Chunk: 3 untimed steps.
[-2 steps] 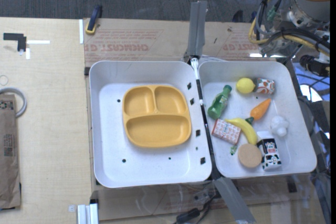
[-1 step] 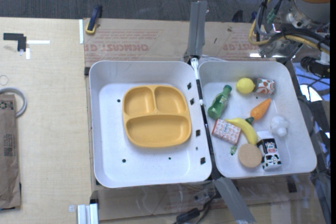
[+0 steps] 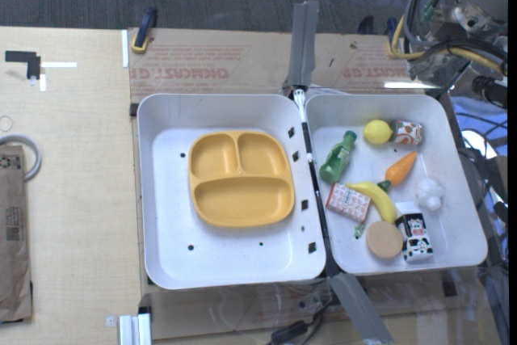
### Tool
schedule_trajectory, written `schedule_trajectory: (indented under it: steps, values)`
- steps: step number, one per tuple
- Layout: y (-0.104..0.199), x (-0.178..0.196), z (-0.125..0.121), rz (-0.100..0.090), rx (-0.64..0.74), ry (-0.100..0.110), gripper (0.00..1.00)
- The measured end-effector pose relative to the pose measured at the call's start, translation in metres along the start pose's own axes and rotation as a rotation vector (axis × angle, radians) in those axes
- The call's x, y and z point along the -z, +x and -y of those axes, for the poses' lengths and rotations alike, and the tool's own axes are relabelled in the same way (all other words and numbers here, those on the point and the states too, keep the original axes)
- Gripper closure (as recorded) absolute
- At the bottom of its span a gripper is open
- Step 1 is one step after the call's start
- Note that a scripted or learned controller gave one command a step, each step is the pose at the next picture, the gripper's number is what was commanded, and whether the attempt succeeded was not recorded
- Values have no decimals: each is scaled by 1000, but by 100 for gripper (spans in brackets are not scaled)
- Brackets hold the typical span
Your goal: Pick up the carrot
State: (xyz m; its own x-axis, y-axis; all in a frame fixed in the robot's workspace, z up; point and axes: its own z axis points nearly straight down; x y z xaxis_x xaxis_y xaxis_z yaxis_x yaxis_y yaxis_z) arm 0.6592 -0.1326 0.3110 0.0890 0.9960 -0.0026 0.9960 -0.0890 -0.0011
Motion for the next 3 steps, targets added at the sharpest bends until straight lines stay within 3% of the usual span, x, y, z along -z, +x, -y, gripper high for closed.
schedule_trajectory:
  steps: [2,3]
  values:
    - [59,11,5,0,156,-1,100]
    - [86,-19,8,0,264,2,100]
